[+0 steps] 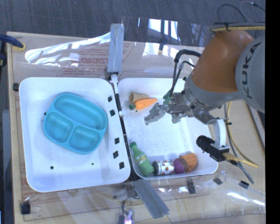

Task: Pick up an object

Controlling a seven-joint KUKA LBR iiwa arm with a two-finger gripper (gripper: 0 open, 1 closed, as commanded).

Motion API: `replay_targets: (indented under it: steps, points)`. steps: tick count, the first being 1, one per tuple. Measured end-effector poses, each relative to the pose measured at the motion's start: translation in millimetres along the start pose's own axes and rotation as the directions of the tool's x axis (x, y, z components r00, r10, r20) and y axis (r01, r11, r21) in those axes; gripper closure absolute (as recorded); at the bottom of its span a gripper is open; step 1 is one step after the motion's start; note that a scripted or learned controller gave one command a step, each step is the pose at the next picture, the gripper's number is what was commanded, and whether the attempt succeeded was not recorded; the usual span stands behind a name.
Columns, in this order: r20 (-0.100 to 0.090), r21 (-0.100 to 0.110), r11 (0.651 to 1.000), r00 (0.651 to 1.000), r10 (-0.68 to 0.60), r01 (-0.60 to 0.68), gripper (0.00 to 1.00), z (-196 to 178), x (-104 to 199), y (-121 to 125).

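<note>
target: toy carrot (144,103), upper left in right bin (203,171)
gripper (154,115): fingers spread, gripping nothing, just below carrot
approach: straddle carrot, descend, clench

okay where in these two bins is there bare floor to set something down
Right bin: bare floor mid-bin, between the carrot above and the bottle, can and muffin crowding the near wall. Left bin: bare strips around the blue plate.
</note>
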State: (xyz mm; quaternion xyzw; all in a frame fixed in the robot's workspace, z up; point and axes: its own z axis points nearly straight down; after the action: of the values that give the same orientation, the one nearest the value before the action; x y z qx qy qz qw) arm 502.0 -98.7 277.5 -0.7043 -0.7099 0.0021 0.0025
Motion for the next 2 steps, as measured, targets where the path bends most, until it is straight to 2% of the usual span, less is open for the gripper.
replay_targets:
  steps: [1, 2]
  points:
    - [0.0, 0.001, 0.984, 0.984, -0.178, 0.178, 0.0, 120, -9, 78]
    - [0.002, -0.013, 0.994, 0.994, -0.112, 0.112, 0.0, 176, -67, 160]
